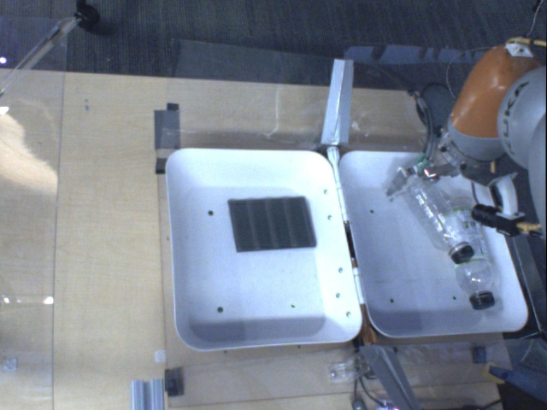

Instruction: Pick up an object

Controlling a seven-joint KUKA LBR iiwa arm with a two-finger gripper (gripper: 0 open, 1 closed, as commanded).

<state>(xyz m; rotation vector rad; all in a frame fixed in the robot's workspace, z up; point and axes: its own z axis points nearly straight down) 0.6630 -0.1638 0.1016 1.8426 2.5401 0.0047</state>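
Two clear plastic bottles with black caps lie in the right bin point(385, 263). The longer bottle point(438, 220) runs diagonally, its cap toward the near right. The shorter bottle point(477, 278) lies beyond it by the bin's right wall. A dark grey ribbed pad point(272, 224) lies flat in the middle of the left bin point(197, 254). The arm, with its orange band point(485, 92), leans in over the right bin's far right corner. My gripper point(412, 176) hangs low at the upper end of the longer bottle, close to it or touching it.
A metal divider post point(337, 109) stands behind the seam between the bins. A black cable and fitting point(500, 219) hang off the arm over the right bin's right side. Wooden bench surrounds both bins.
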